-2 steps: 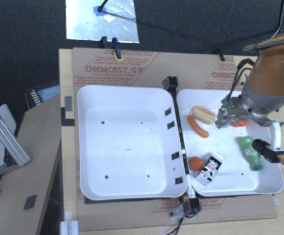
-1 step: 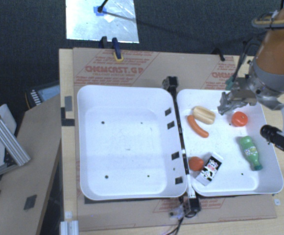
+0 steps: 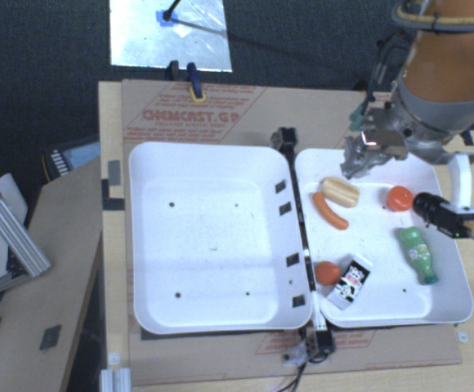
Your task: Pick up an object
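Note:
The right bin (image 3: 448, 307) holds a bun (image 3: 340, 191), a sausage (image 3: 330, 211) just below it, a red-orange tomato (image 3: 399, 198), a green bottle (image 3: 418, 255), a small orange ball (image 3: 327, 273) and a black-and-white carton (image 3: 350, 282). My gripper (image 3: 359, 164) hangs over the bin's back left part, just above and right of the bun, with nothing seen between its fingers.
The left bin (image 3: 208, 235) lies beside the right one, with black clips along the divider (image 3: 290, 211). A foil sheet (image 3: 170, 23) lies beyond the cardboard base. An aluminium rail (image 3: 4, 227) stands at far left.

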`<action>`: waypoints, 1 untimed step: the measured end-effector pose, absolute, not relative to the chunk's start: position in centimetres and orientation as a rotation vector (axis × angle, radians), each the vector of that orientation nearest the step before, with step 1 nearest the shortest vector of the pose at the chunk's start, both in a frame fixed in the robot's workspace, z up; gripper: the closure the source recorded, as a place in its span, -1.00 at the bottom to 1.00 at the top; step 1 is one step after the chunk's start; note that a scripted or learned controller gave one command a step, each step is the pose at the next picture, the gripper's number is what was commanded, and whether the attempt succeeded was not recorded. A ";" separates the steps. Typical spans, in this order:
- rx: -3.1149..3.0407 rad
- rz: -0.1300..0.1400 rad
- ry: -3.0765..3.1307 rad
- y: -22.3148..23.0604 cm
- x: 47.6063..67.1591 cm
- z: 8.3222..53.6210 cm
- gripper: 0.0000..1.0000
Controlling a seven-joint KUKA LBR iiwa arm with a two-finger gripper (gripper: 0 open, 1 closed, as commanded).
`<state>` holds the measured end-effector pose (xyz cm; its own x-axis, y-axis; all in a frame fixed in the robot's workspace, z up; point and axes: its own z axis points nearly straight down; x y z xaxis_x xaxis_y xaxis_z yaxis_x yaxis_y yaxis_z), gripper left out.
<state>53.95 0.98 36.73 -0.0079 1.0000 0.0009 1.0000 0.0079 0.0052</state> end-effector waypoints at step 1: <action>2.209 0.009 2.228 5.2 56.5 40.7 1.00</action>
